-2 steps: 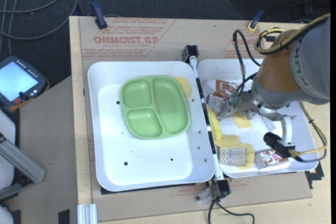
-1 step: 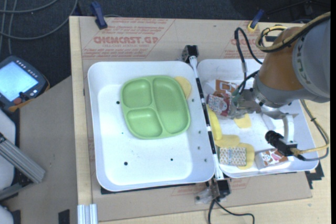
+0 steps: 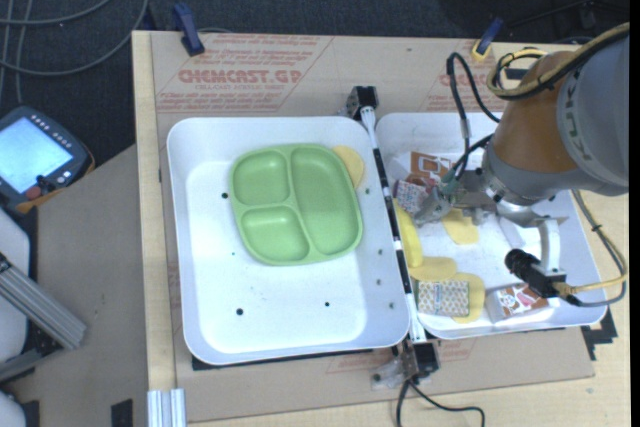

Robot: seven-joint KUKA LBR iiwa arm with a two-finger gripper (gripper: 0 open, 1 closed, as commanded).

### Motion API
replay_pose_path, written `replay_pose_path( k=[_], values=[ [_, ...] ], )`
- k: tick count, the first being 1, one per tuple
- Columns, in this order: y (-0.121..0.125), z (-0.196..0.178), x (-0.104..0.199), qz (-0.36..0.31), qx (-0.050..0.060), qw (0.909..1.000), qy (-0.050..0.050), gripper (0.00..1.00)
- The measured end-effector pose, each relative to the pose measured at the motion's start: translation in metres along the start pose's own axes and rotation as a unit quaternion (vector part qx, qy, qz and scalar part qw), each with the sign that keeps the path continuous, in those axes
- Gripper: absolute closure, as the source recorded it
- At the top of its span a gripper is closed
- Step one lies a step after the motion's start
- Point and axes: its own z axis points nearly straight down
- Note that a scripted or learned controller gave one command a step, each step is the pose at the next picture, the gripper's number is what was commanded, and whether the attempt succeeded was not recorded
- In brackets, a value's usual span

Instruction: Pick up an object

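- Arm reached in from the right and hung low over the right bin (image 3: 590, 315); orange band and grey wrist covered much of that bin's upper half.
- Gripper (image 3: 443, 202) sat down among the items near the bin's left wall, beside a small printed packet (image 3: 412, 190). The metal parts there were blurred together, so I could not tell how the gripper stood, nor whether anything was in it.
- Candidate objects in the right bin, all lying flat on its floor as far as I could see: a yellow banana-like piece (image 3: 406, 237) along the left wall, a pale yellow wedge (image 3: 462, 230) just below the gripper, a yellow lump (image 3: 434, 268), a patterned packet (image 3: 443, 297) at the lower edge and a red-and-white packet (image 3: 516, 300) beside it.
- Left bin (image 3: 200, 315) carried a green divided plate (image 3: 297, 203), with a yellow item (image 3: 350, 162) peeking out at its upper right edge.
- Progress, my judgement: approach done, gripper at picking height near the packet and wedge. Nothing visibly lifted clear of the bin.
- Remaining: confirm a grasp on one object, then raise it off the bin floor. I logged the pick as not yet achieved.
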Motion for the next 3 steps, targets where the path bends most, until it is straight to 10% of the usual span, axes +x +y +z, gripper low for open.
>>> replay_pose_path(
  k=[1, 2, 3],
  values=[
    [0.0, -0.01, 0.0, 0.0, -0.001, 1.0, 0.0, 1.0],
    [0.0, -0.01, 0.0, 0.0, -0.001, 1.0, 0.0, 0.0],
    [0.036, 0.017, -0.013, -0.002, 0.001, 1.0, 0.003, 0.0]
  ],
)
